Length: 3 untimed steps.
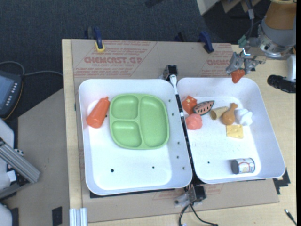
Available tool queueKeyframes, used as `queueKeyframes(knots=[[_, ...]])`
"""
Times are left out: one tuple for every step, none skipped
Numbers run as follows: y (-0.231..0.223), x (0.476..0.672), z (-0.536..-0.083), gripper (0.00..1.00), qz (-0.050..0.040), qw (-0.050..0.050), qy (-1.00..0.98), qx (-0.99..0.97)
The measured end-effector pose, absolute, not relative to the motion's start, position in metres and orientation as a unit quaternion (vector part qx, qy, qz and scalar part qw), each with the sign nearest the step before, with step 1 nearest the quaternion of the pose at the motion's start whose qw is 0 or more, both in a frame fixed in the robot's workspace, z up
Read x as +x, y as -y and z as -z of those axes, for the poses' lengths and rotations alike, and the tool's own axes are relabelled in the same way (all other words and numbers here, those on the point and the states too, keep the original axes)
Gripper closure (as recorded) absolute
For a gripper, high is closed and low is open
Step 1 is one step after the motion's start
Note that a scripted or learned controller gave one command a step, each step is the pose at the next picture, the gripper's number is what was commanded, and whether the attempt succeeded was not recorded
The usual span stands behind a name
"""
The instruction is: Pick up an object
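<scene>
Above the right bin's (263, 126) far edge, the gripper (241, 66) clamps one small red piece (237, 76). Six more items lie below; the left bin (94, 164) holds one plate (139, 121), one orange bottle (98, 112).

A brown board (141, 55) printed with red letters lies under two white bins (131, 173), with blue clamps (98, 34) gripping its far edge. A dark device (8, 93) sits off left on blue carpet (70, 8).

Even, bright overhead light, soft shadows, mild glare on white bins (89, 126), slightly soft focus.
</scene>
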<state>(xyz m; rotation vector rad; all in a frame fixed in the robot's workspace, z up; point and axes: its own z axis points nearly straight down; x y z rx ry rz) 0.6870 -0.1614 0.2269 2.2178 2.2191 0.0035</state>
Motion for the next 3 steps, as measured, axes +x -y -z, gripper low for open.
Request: queueKeyframes(knots=[[0.119,0.648,-0.235,1.0,0.0007,-0.002,-0.708,0.706],[0.084,0.624,-0.231,1.0,0.0008,-0.002,-0.708,0.706],[0.047,0.589,-0.223,1.0,0.001,-0.003,-0.708,0.706]])
